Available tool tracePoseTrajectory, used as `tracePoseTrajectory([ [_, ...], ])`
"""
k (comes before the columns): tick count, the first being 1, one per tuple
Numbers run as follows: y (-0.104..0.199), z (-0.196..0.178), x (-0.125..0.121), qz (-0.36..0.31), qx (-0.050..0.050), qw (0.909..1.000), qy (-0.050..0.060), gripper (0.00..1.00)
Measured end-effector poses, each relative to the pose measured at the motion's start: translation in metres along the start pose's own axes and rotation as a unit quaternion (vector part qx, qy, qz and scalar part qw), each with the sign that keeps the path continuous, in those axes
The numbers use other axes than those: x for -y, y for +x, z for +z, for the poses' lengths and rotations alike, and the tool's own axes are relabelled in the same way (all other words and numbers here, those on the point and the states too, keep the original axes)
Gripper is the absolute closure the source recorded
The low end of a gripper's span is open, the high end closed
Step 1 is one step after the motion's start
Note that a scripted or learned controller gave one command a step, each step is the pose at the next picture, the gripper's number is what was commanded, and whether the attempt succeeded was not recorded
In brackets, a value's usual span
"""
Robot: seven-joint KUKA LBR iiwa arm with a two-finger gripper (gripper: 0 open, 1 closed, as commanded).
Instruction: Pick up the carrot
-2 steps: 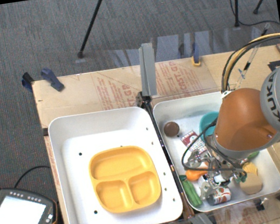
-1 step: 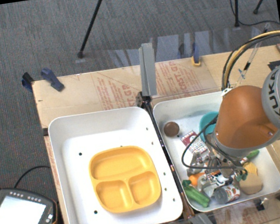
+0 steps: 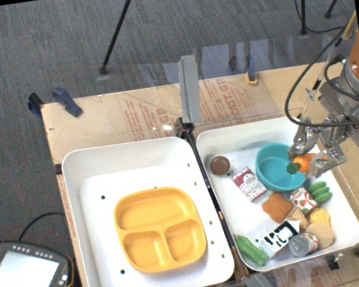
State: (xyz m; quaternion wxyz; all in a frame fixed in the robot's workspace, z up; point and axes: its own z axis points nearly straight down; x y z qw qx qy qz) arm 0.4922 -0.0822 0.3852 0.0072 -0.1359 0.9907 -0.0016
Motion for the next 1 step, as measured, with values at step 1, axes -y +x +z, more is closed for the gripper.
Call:
tracePoseTrajectory([
  [1, -0.0150, 0.1125, -0.0482, -0.087, -0.010, 0.9962, -0.006, 1.00],
])
